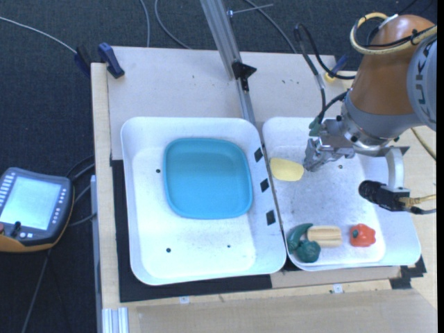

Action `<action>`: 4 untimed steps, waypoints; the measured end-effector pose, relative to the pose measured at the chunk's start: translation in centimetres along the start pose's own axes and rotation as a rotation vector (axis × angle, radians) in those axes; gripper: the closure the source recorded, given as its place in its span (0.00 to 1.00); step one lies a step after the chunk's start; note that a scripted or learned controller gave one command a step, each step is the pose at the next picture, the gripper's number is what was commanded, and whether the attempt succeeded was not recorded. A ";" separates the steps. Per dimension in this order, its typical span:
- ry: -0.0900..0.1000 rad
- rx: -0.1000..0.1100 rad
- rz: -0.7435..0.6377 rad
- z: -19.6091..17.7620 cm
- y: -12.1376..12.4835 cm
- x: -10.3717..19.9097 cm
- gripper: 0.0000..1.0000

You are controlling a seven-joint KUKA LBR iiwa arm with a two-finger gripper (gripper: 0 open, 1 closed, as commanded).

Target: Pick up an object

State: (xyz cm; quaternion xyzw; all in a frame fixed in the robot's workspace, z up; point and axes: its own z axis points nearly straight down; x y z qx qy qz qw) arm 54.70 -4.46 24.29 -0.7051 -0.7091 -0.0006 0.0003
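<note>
Gripper (pixel 313 159): low in the right bin (pixel 388 255), at 3 o'clock of the lemon (pixel 286 169), just beside it; jaw state cannot be told.
Lemon: right bin's 9 o'clock edge.
Pepper (pixel 304 243), block (pixel 325 236), tomato (pixel 361 235): along the 6 o'clock wall.
Plate (pixel 208 177): left bin (pixel 139 186).

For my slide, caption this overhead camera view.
Gripper beside a yellow object in the right bin; blue tray in the left bin.
</note>
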 end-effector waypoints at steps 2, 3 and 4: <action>0.000 0.000 0.001 -1.2 2.9 9.9 1.00; -0.001 0.001 0.002 0.4 4.1 13.8 1.00; -0.001 0.000 0.005 0.3 4.1 13.6 0.00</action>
